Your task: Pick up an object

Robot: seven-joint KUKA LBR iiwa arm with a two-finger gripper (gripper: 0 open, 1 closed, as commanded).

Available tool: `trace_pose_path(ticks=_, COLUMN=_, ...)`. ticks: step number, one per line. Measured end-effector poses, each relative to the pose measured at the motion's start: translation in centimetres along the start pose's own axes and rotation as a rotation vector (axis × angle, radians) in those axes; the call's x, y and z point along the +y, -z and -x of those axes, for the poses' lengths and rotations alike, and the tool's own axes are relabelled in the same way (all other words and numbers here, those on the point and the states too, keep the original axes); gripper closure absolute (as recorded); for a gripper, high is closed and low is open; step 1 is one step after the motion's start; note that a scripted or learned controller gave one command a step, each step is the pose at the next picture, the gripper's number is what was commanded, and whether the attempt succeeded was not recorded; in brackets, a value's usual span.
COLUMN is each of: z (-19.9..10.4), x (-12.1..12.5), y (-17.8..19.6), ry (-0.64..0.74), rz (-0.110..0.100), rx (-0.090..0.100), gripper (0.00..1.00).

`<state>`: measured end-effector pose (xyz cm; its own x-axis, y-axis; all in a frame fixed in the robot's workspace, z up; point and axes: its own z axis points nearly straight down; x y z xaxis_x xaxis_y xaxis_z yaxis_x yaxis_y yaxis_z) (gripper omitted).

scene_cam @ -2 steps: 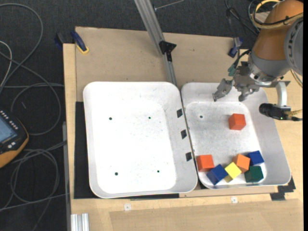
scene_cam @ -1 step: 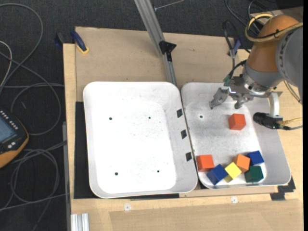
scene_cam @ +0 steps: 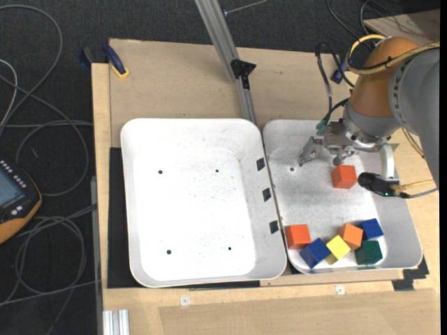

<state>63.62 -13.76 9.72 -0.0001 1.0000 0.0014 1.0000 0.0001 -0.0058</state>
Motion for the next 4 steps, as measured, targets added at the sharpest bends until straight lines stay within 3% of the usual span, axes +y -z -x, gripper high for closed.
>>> trace_pose_path(ticks=1, z=0.0, x=0.2, y=1.4, ry=0.000, rz=0.007, rx=0.000, gripper=1.00)
trace_pose_path(ticks=3, z=-0.7, x=0.2, y=10.4, ry=0.001, rz=0.013, rx=-0.002, gripper=1.00)
trace_pose_path(ticks=4, z=-0.7, x=0.3, y=12.4, ry=0.001, rz=0.010, rx=-0.002, gripper=1.00)
